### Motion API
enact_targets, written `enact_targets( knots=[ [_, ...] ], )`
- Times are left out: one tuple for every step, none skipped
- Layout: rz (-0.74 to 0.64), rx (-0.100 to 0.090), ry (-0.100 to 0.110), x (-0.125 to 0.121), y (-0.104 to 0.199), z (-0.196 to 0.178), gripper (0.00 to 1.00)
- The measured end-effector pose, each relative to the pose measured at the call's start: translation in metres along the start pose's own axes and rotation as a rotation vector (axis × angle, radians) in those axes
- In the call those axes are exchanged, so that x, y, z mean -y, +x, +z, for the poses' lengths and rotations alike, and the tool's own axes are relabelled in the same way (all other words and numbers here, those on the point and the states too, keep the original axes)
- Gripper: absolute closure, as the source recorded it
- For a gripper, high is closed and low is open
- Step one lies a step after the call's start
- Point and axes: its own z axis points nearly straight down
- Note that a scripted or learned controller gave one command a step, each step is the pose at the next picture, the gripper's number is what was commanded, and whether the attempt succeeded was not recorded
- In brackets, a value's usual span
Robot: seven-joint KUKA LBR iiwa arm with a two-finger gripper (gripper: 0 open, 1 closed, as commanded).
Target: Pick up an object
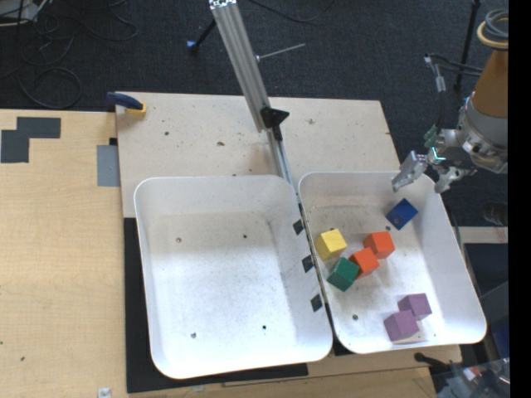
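Background: dark carpet floor with cables, and a light wooden bench (pixel 58 247) that carries two white bins side by side.
Left bin (pixel 158 201): shallow, white, only small dark specks on its floor.
Right bin (pixel 465 280): holds all the blocks.
Blue block (pixel 401 214): near the far right corner of the right bin, just below the gripper and apart from it.
Yellow block (pixel 332 242): near the left wall, at mid length.
Green block (pixel 343 274): just beside the yellow one, touching an orange block (pixel 363 261).
Second orange block (pixel 381 244): close to the first one.
Purple blocks (pixel 406 317): two, together near the near right corner.
Gripper (pixel 425 170): above the far right rim of the right bin, fingers spread, nothing between them.
Metal pole (pixel 246 69): slants up from between the bins.
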Motion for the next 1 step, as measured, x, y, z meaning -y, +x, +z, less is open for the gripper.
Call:
enact_targets(
  knots=[
    [-0.003,0.002,-0.004,-0.0008,0.0003,-0.0023,0.00]
  ],
)
